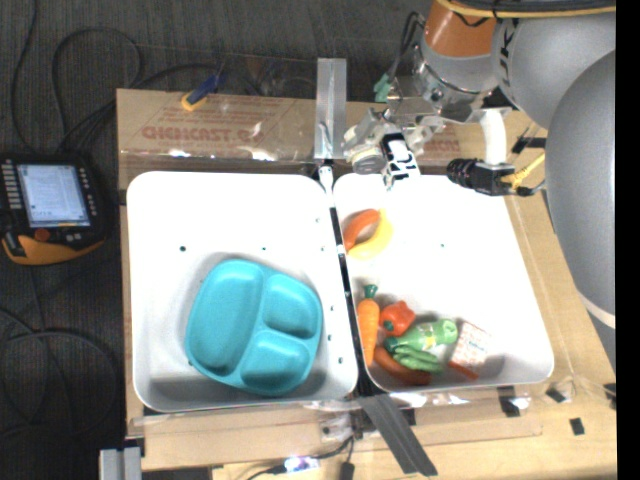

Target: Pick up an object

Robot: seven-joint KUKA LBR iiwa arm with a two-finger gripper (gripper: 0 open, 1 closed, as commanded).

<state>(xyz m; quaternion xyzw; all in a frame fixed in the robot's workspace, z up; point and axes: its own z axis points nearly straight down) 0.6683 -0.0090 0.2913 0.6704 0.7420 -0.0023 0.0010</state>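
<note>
The big grey arm (pixel 560 118) came in from the right side, with its orange band (pixel 465 13) near the top. Its gripper (pixel 392 158) hung over the far edge of the right bin (pixel 480 268), close to the wall between the two bins. I could not tell if it was pinched together or spread apart, and I saw no toy in it.

In the right bin, an orange and yellow piece of play fruit (pixel 364 231) lay just below the gripper, close to the middle wall. Farther toward the near side lay a small pile of play food. A carrot (pixel 368 326) lay along the middle wall. Beside it were a red-orange pepper (pixel 397 317), a green leafy piece (pixel 423 340) and a little white and red box (pixel 470 346). These things were touching each other.

In the left bin (pixel 170 228) sat a blue tray (pixel 255 325) with parts in it, tipped a bit, toward the near side.

A small screen with an orange edge (pixel 48 203) lay on the floor to the left of the bench.
</note>
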